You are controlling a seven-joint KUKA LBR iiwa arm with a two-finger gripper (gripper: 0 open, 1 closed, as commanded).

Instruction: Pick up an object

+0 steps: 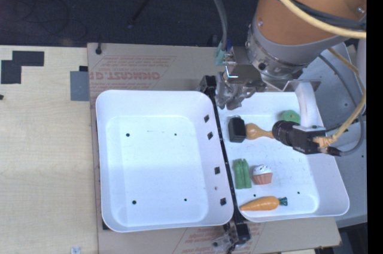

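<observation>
White plastic forms the left bin (114,127); the right bin (335,199) beside it holds a black-headed brush (246,130), a green block (241,174), a cupcake (262,174), a carrot (261,203) and a green lump (291,117). The gripper (230,102) hangs above that bin's upper left corner, grasping nothing visible; its spread cannot be told.

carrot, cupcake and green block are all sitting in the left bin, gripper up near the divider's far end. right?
Wrong bin. The camera view shows the carrot, cupcake and green block in the right bin, not the left bin. The gripper is indeed near the divider's far end.
</observation>
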